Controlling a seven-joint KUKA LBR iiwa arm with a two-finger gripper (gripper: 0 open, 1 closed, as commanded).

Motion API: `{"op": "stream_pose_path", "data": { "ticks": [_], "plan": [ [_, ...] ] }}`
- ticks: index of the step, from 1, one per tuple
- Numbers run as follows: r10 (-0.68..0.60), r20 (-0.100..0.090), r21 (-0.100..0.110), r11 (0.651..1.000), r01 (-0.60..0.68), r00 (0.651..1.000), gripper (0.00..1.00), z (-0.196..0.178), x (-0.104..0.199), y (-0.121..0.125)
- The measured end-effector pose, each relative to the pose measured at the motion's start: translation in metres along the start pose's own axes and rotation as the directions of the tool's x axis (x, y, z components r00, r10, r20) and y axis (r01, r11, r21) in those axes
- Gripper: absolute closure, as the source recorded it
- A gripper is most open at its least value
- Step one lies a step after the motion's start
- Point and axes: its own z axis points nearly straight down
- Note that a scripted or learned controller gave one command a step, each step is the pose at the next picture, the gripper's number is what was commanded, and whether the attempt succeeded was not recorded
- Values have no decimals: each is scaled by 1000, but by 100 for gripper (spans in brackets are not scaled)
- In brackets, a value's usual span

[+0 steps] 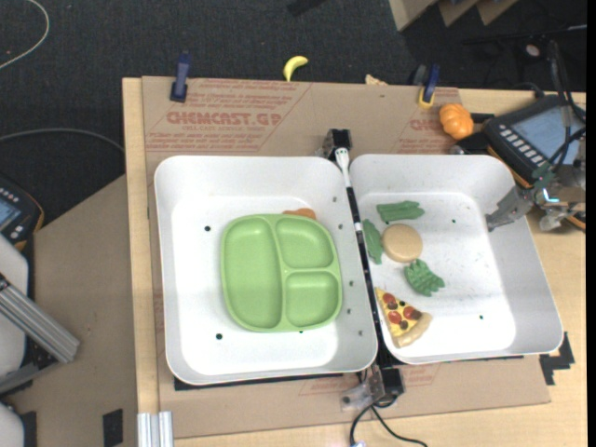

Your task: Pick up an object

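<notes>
step: reach | hand [507, 210] at right bin [521, 277] rim, grip state unclear | target: bun [402, 242] | advice: descend centred, avoid greens [424, 277]

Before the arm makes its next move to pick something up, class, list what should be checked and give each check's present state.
1. Claw over right bin edge, apart from every item: ok.
2. Claw open: cannot tell.
3. Tan round piece touches green leaves: crowded, not ok.
4. Pizza slice lies against the bin's near-left wall: awkward, not ok.
5. Green divided tray lies flat in left bin: ok.
</notes>
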Motion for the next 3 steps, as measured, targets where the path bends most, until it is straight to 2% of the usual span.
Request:
{"op": "stream_pose_path", "data": {
  "ticks": [1,2,3],
  "plan": [
    [-7,-1,-5,1000,7,1000,0,-51,66,-17],
    [-11,-5,7,1000,11,1000,0,-25,166,-43],
    [-1,-1,0,1000,1,1000,100,-37,159,-42]
  ]
}}
